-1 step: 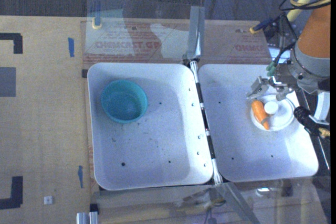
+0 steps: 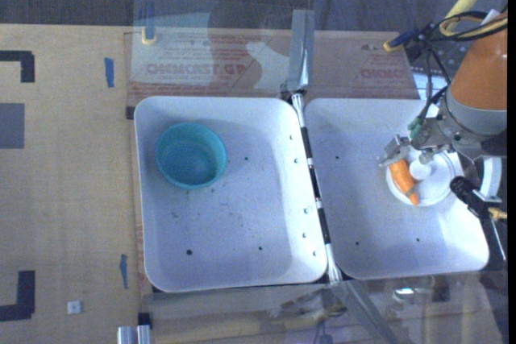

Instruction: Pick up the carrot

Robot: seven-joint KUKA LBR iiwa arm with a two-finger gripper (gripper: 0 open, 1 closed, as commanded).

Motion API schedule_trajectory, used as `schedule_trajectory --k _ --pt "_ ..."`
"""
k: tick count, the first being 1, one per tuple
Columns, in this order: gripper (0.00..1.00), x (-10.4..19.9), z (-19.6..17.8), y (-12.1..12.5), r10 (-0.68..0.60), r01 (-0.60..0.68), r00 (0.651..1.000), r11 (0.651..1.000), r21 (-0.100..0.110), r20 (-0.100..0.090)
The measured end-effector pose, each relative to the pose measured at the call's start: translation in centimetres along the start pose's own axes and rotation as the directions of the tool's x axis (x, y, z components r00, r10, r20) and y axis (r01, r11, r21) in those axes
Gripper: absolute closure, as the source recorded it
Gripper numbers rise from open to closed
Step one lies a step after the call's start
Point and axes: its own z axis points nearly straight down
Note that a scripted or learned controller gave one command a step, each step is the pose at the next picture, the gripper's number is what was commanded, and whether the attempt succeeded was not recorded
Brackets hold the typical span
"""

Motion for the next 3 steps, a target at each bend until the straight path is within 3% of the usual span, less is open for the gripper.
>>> schedule_trajectory --k 1,2,3 --pt "0.0 -4.9 7.1 1.5 -0.03 0.03 1.0 1.0 -0.008 0.0" --pt "1.0 -5.0 6.0 1.6 -0.025 0.025 1.0 1.0 -0.012 -0.002" --pt "1.0 0.4 -3.2 3.1 -0.132 0.132 0.991 0.991 0.001 0.0"
